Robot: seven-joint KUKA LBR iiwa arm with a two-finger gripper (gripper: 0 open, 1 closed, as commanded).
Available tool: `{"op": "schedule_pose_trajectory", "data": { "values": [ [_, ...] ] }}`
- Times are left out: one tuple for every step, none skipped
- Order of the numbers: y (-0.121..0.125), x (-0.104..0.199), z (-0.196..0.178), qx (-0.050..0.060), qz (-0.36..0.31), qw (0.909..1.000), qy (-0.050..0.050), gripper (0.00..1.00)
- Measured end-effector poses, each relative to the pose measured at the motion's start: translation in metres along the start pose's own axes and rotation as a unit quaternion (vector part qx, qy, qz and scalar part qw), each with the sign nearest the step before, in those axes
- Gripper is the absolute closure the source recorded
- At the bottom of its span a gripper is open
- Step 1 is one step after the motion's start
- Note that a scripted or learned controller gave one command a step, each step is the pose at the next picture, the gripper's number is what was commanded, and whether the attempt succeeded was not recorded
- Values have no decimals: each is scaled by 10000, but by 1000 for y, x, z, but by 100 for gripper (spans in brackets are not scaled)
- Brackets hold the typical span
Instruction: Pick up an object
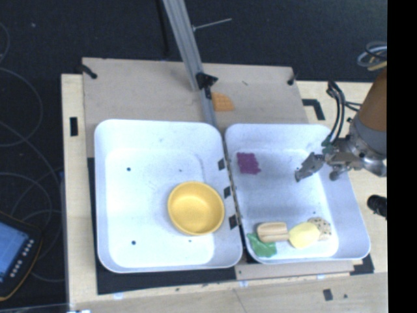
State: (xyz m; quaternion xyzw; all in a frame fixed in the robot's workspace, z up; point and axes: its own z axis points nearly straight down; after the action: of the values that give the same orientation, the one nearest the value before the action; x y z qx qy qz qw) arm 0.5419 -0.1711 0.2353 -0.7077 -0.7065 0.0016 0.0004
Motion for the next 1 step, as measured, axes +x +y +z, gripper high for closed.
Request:
{"op": "schedule_pose_trajectory", "data": {
  "values": [
    [5, -9, 56, 7, -2, 10000, 0, 0]
  ]
}}
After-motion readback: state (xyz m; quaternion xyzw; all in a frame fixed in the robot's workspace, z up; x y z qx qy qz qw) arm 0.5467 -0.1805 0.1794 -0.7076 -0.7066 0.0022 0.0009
